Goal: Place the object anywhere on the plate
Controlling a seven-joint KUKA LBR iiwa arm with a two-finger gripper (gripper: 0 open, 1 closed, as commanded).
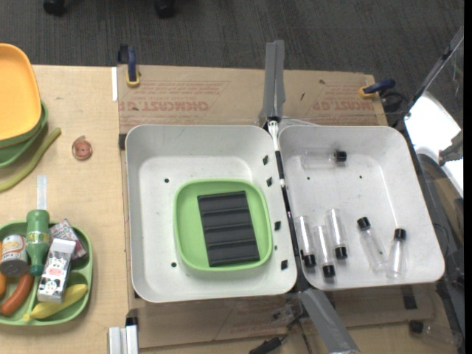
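**Ribbed block lies on the green plate in the left bin**

How the jaws stand, and whether they have hold of anything, cannot be told from this view.

Nearest the camera, at the table's [81, 198] left corner, sits a green divided tray [80, 295] of toy food. In it are a green bottle [37, 236] standing upright, a small white carton [53, 271], a red sausage [15, 295] and a yellow banana [59, 302].

To the right of the tray, the two white bins stand side by side, touching along their inner edges. In the near half of the right bin [413, 198] lie five clear tubes with black caps. Three are close together by the inner wall [324, 243], and two [383, 248] are nearer the outer wall. A sixth tube [324, 158] lies alone on its side toward the far wall.

In the left bin [147, 198] a green plate [186, 227] with rounded corners rests flat on the floor, a little nearer the front wall than the back. The dark grey ribbed block [228, 228] lies flat in the middle of the plate, wholly inside its rim. Its ridges run across, and green shows on all sides.

Farther back, a sheet of printed cardboard [221, 98] runs under both bins, held by a clamp at each far corner [130, 65] [376, 88]. A small pink disc [82, 149] lies on the bare table left of the bins. Behind the disc is a yellow plate [15, 87] stacked on green ones. Beyond the table is dark carpet [332, 13].
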